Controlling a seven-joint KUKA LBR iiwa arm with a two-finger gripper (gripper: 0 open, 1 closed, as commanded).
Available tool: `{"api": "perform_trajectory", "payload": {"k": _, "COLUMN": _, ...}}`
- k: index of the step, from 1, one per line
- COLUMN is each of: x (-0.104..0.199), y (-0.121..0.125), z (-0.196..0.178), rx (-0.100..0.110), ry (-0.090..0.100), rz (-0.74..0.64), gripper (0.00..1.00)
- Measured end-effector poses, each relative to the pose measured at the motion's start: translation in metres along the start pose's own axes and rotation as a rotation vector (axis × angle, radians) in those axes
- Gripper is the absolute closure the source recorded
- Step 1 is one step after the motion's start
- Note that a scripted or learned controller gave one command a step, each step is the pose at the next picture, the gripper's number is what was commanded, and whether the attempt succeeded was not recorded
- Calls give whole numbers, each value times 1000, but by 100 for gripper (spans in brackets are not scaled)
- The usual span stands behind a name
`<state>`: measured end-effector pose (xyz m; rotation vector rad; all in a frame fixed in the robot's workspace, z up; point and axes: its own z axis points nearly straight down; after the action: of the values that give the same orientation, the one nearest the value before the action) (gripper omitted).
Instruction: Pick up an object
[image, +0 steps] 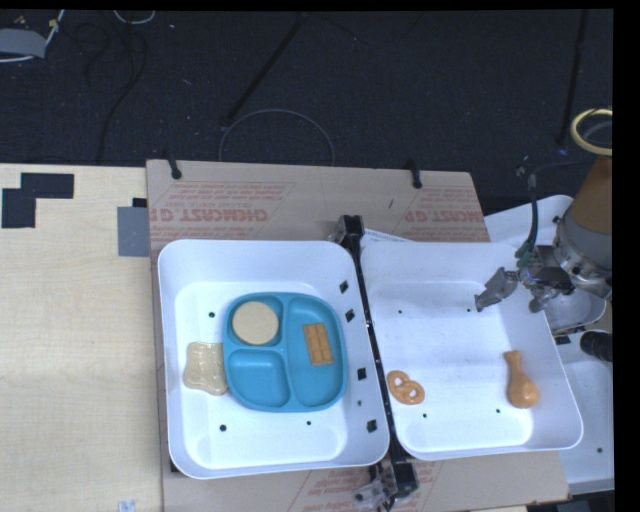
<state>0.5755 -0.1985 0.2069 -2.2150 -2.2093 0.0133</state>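
Over in the left white bin (190, 270), a pale translucent slab (205, 367) lies against the blue divided plastic tray (283, 352), with a round beige biscuit (255, 322) and an orange wafer (319, 344) in its compartments. In the right white bin (440, 440) rest a small brown pretzel (405, 388) and a tan drumstick-shaped piece (520, 379), untouched. The gripper (515, 287) hovers over that bin's upper right, fingers spread, holding nothing, so the picking is all to come.

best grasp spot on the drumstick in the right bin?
Probably the narrow handle end of the drumstick, which points up-left toward the bin's middle. Come straight down from above with the fingers across that thin neck; the bulbous lower end looks wider and rounder. It lies flat, close to the right bin wall, so a side approach looks cramped.
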Motion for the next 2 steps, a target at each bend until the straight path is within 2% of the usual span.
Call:
{"api": "perform_trajectory", "payload": {"k": 1, "x": 0, "y": 3, "z": -8, "rx": -14, "ry": -3, "rz": -3, "gripper": 0}}
{"api": "perform_trajectory", "payload": {"k": 2, "x": 7, "y": 2, "z": 37, "rx": -9, "ry": -1, "rz": -3, "gripper": 0}}
